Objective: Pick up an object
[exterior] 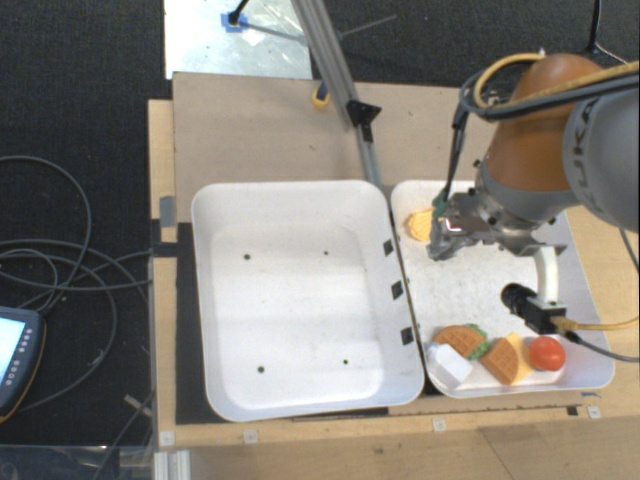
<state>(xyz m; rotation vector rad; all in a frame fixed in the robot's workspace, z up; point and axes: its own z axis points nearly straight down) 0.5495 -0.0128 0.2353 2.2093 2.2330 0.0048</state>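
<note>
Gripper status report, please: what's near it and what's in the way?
Gripper low in right bin, beside yellow item. Grasp unconfirmed. Other items clustered at near edge.

The arm's wrist covers much of the right bin (600, 373) and half of a yellow object (418, 225) at its upper left corner. The gripper (442, 240) fingers are too blurred to read. A tablet (14, 356) is cut off at the frame's left edge.

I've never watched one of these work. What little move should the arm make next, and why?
Probably lower a little toward the yellow piece. The gripper hangs right beside it in the right bin, at the far corner, and nothing shows between its fingers. The other toys lie along the near edge.
</note>
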